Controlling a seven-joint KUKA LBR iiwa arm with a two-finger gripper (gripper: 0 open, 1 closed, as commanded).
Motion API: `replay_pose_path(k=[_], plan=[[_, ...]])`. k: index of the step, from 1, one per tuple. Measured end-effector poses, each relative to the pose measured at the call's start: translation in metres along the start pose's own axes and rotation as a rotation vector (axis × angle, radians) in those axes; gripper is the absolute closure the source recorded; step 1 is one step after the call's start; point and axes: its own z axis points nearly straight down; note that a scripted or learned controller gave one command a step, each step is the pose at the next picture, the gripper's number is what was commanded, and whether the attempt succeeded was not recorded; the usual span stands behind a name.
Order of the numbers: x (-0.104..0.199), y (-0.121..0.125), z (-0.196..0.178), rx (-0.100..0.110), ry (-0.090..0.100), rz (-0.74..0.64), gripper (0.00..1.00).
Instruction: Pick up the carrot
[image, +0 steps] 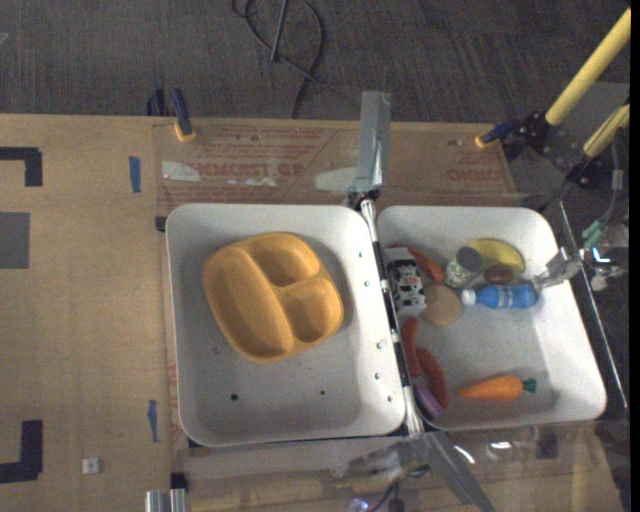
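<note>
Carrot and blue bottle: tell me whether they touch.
Apart. The camera view shows the carrot lying near the right bin's front wall, with a plain stretch of bare white bin floor between it and the bottle farther back.

Carrot (496, 388) in right bin (570, 345); yellow divided plate (272, 295) in left bin (200, 400)

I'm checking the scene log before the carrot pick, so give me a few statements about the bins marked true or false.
1. The carrot lies in the right bin. True.
2. The yellow divided plate sits in the left bin. True.
3. The carrot rests on the plate. False: it lies on the right bin's floor, near the front edge.
4. The blue bottle stands upright. False: it lies on its side.
5. The carrot's green end points left. False: it points right.
</note>
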Motion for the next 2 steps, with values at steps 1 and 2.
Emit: replay_pose_path(k=[1,2], plan=[[0.044,-0.056,0.115,0.001,0.000,0.005,0.00],[0.088,-0.057,0.147,-0.003,0.000,-0.106,0.00]])
